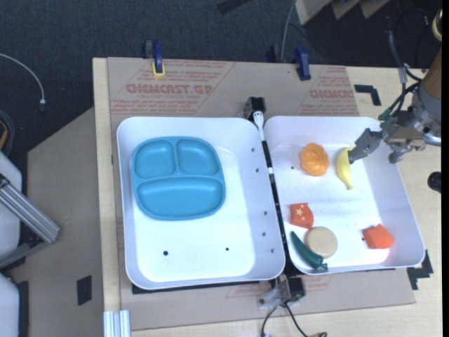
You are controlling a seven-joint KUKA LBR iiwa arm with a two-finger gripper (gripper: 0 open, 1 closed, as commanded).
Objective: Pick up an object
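A: What sits on the counter (105, 188)?

B: Two shallow white bins side by side. The left bin (140, 251) holds a blue plate (179, 177) with three sections, lying flat in its upper left part. The right bin (403, 202) holds five small things.

A: Which things, and where?

B: An orange lump (314, 159) near the top middle, a yellow banana (344, 169) just to its right, a red block (302, 215) lower left, a round beige piece (322, 241) below that with a green strip (309, 251) touching its left edge, and an orange wedge (379, 236) at the lower right.

A: And the arm?

B: It enters from the right. Its gripper (377, 146) hangs over the right bin's upper right. One dark finger points at the banana's top end; the fingers are spread apart and hold nothing.
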